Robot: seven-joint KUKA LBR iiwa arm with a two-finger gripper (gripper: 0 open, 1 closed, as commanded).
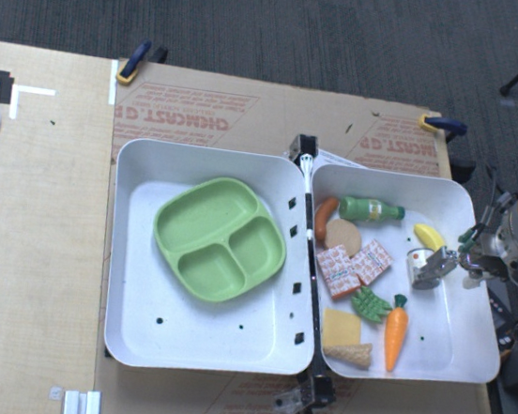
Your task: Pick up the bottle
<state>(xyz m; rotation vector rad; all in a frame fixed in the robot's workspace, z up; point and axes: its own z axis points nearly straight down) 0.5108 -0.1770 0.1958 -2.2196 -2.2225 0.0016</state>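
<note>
1. Overhead, the green bottle (pixel 370 208) lies on its side at the far edge of the right bin (pixel 466 357), beside a sausage (pixel 324 218).
2. Nearby, the gripper (pixel 431 268) hangs over the bin's right half, grasping nothing; how wide it stands cannot be told.
3. Leftward, a green tray (pixel 221 239) fills the left bin (pixel 124 297).

Green plate (pixel 221 239) in left bin (pixel 129 260); toy carrot (pixel 394 335).

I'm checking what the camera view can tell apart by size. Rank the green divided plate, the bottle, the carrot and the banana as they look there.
Largest to smallest:
1. green divided plate
2. bottle and carrot, too alike in length to rank
3. banana
</note>
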